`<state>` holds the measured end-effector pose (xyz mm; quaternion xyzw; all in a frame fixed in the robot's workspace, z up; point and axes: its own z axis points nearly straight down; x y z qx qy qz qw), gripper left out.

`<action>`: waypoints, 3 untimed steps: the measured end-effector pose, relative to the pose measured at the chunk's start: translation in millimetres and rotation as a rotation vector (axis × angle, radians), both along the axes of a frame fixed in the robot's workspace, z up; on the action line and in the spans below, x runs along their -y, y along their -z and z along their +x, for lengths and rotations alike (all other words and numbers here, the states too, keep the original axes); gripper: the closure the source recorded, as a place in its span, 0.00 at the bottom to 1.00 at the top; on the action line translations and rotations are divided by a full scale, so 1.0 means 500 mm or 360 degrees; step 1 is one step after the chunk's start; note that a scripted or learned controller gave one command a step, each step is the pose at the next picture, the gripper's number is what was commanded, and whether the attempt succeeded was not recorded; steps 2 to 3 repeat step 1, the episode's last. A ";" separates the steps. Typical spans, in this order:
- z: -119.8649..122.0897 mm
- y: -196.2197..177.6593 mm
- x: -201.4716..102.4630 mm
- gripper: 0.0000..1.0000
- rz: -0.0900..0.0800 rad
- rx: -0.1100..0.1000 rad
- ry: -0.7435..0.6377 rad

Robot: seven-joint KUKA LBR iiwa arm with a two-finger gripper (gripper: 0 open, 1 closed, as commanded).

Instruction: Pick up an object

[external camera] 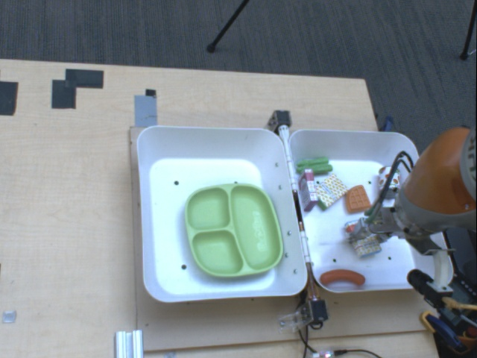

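- Toys lie scattered in the right bin (339, 151), which holds every loose thing a pick could go for: a green bar (314, 165) near the back wall, a patterned packet (326, 191) just in front of it, an orange waffle-like piece (357, 198) to its right, and a red sausage (342, 278) alone against the near wall.
- They are spread apart rather than heaped, so in my judgement most can be reached one at a time from above.
- A small grey-and-white object (364, 246) sits on the bin floor directly at the gripper (363, 232), and looks like the thing being tried for.
- The gripper is low in the bin, touching or nearly touching that object; the pincer is too small and blurred here, so whether it is released or clenched cannot be told, and no grasp can be confirmed.
- The arm (441, 181), with its orange band, reaches in over the right wall of that bin and slants down so the tool comes at the floor from above.
- The left bin (216, 142) holds a green divided plate (233, 230) with three compartments, lying flat near its middle, well apart from the gripper.
- Both bins sit side by side on a pale wooden bench (67, 200), touching along a shared central edge.
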<state>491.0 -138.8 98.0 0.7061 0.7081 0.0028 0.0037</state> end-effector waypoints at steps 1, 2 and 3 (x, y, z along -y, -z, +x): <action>0.018 -0.174 -0.169 1.00 0.0004 -0.0008 -0.0003; 0.018 -0.174 -0.169 1.00 0.0004 -0.0008 -0.0003; 0.018 -0.174 -0.169 1.00 0.0004 -0.0008 -0.0003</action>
